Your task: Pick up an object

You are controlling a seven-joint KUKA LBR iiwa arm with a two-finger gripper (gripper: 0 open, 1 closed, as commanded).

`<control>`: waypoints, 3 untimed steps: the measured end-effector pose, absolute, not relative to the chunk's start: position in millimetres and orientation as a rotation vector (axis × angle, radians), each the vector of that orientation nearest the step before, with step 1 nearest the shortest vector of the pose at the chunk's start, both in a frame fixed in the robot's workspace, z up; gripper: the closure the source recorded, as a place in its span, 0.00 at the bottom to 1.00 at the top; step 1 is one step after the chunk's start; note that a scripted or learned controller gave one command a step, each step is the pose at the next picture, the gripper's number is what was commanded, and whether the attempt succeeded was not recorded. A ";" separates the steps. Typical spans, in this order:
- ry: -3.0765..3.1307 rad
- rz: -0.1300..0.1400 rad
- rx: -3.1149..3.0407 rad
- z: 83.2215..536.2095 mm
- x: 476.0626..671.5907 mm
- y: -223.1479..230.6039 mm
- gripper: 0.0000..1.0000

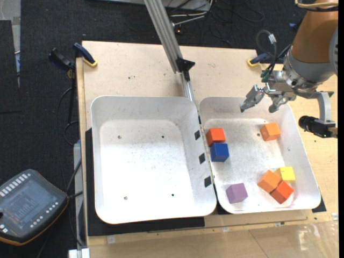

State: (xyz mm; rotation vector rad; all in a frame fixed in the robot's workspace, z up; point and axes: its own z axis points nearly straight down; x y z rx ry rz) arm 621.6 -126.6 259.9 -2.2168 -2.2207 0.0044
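Observation:
My gripper (pixel 262 104) hangs open above the far edge of the right bin (pixel 242 107), its two grey fingers spread with nothing between them. In that bin lie several blocks: an orange-red block (pixel 216 135) touching a blue block (pixel 219 152) near the left wall, an orange block (pixel 270 131) just in front of and below the gripper, a purple block (pixel 236 192) near the front, and a cluster at front right of an orange block (pixel 269 180), a red block (pixel 282 192) and a small yellow block (pixel 287 173).
The left bin (pixel 107 144) stands beside the right one, sharing a raised middle wall. A slanted metal pole (pixel 164 28) ends at a black clamp by the bins' far junction. Clamps sit at the bench's far corners; a teach pendant (pixel 29 206) lies at lower left.

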 end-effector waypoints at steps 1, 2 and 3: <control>-2.224 0.000 -2.219 262.8 622.3 -126.6 0.00; -2.221 0.005 -2.218 216.9 628.9 -126.1 0.00; -2.220 0.005 -2.219 170.1 635.8 -126.5 0.00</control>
